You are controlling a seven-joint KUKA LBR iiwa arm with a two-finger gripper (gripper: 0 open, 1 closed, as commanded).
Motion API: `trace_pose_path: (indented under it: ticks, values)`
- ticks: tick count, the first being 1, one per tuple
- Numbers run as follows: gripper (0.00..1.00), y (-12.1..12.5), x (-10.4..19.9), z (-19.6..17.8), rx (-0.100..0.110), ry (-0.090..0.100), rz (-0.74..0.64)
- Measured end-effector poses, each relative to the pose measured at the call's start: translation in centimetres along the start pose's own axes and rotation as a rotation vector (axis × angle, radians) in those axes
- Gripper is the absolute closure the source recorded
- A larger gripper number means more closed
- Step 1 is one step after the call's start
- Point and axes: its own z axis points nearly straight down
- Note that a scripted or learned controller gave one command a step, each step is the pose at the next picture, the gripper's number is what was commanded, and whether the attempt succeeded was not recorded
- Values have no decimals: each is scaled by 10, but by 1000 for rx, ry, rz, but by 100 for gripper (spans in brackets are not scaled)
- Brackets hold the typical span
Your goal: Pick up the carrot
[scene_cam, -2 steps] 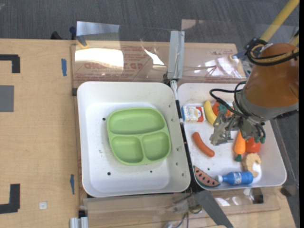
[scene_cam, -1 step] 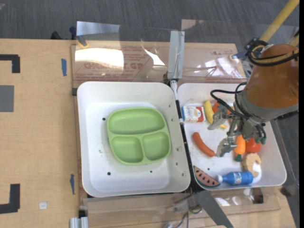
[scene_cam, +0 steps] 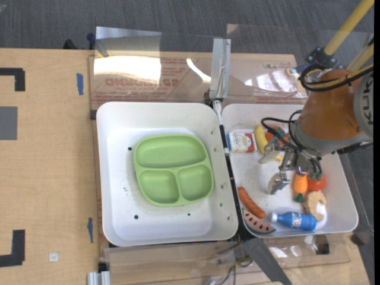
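Arm [scene_cam: 332, 108] enters from the right of the frame, orange band over the upper part of the right bin [scene_cam: 344, 218]. Gripper [scene_cam: 284, 170] hangs low inside that bin, near its centre. Fingers [scene_cam: 276, 184] are spread a moderate way apart, with only white bin floor visible between them; nothing is held.

Carrot [scene_cam: 300, 184] lies just right of the gripper, orange body with green top pointing toward the upper part of the frame. It sits close beside the right finger; contact cannot be judged from this angle. Part of the gripper's cabling overlaps its top.

Other items in the right bin:
- small white and red carton [scene_cam: 240, 141], upper left of the bin
- yellow piece [scene_cam: 260, 136] just right of the carton, partly under the gripper's black cables
- red sausage-shaped item [scene_cam: 250, 202], lower left, lying diagonally
- watermelon slice [scene_cam: 259, 225] at the lower left edge, just below the sausage
- blue and white bottle [scene_cam: 295, 220] on its side along the lower edge
- tan piece [scene_cam: 314, 203] just below the carrot, right of centre, above the bottle

Left bin [scene_cam: 119, 159] holds a green three-compartment tray [scene_cam: 173, 170], centred, well apart from the gripper. Bench [scene_cam: 44, 159] is brown board with black tape marks at the left of the frame.
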Motion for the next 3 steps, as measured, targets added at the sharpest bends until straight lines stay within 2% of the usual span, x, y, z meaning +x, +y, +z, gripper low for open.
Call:
trace_pose_path:
  ticks: [1, 2, 3]
  values:
    - [0, -63, 45, 7, 3, -2, 43]
    - [100, -62, 40, -6, 5, -15, 40]
    - [0, -61, 41, -5, 4, -13, 40]
